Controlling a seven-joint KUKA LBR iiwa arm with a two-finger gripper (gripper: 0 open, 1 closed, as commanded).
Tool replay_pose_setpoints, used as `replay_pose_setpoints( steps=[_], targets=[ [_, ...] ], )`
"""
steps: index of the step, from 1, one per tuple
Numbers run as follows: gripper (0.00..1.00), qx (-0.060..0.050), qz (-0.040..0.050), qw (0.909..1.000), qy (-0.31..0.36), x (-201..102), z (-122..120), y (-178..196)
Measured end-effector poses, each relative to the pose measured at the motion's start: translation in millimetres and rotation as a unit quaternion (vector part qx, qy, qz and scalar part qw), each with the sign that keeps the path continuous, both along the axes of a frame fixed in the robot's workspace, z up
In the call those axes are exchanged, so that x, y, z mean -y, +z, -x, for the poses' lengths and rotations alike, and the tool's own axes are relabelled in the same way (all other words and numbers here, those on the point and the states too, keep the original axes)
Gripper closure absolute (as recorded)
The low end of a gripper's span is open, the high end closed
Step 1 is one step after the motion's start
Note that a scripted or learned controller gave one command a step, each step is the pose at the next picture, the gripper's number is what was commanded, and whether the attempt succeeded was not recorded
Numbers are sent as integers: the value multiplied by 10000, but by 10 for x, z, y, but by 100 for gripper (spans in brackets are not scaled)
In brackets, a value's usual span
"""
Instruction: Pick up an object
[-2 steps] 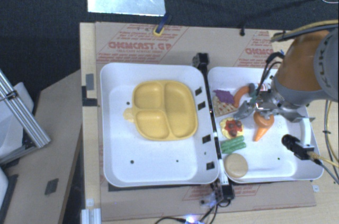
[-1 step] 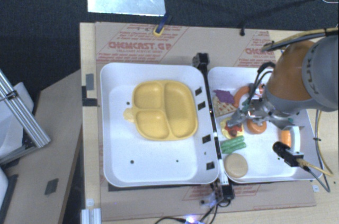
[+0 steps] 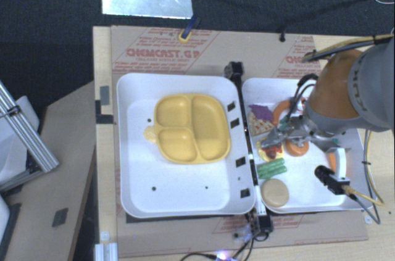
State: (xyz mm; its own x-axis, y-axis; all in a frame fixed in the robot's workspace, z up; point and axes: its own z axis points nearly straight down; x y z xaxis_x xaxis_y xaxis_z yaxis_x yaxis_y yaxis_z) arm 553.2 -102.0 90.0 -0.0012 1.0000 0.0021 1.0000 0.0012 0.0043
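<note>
Camera view. Seeing arm (image 3: 345, 93) reaching in from right edge of frame, with gripper (image 3: 276, 140) low over the right bin (image 3: 308, 198), centre-right of frame, in that bin's left half. Cannot tell open or closed state of the gripper: tip down in clutter, too small and blurred to resolve. Nothing visibly clamped, so not calling a grasp.

Pickup candidates, all in the right bin:
- purple piece (image 3: 261, 111) at upper left of the bin
- waffle-like piece (image 3: 260, 126) just below it
- orange round piece (image 3: 297, 147) just right of gripper tip
- green ridged piece (image 3: 271, 168) below the gripper
- tan disc (image 3: 275, 191) at the bin's lower left corner
- small orange stick (image 3: 332, 160) near its right wall

Closest to the gripper: waffle-like piece and orange round piece, touching or nearly so. Target not identifiable.

Left bin (image 3: 133, 149), centre of frame, holding a yellow divided plate (image 3: 188, 128), well apart from the gripper. Probably not in play.

Progress, as a judgement: reach into the bin done, at grasp stage at best. Left to do: confirm closure on a piece, then lift clear of the bin. No piece seen off the bin floor.

Hidden or unclear:
- contact point masked by the wrist
- part of orange round piece covered by the gripper
- reddish-dark blob at the tip, toy or gripper part, cannot tell
- arm cut off by right edge of frame
</note>
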Motion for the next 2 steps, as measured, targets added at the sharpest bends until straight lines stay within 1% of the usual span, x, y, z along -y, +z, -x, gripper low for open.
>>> replay_pose_setpoints(
  steps=[1, 2],
  targets=[
    [100, 64, 4, 10000, 2, 4, -41, 149],
    [100, 11, 16, 10000, 15, -3, -24, 787]
  ],
)
